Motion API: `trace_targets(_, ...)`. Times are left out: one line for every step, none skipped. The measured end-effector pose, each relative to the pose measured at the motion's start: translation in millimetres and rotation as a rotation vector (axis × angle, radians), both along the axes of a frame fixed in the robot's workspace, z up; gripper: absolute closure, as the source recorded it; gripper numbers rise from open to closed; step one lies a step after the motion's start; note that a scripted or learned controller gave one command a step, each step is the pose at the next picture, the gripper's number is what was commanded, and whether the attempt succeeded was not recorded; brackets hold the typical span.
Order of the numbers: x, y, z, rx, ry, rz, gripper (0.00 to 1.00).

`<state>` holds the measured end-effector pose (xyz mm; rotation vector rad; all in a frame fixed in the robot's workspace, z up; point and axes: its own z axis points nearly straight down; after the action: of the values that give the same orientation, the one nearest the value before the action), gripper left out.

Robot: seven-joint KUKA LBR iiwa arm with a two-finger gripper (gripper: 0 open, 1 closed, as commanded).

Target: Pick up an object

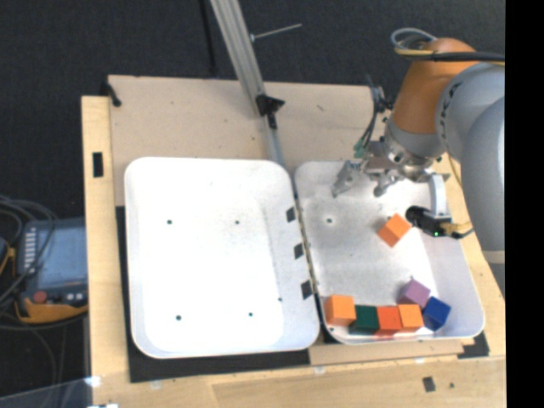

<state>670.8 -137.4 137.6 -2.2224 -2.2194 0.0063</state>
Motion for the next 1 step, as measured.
trace_targets(1.8, -0.9, 15.0, -0.001, -0.008, -0.001, 1.0)
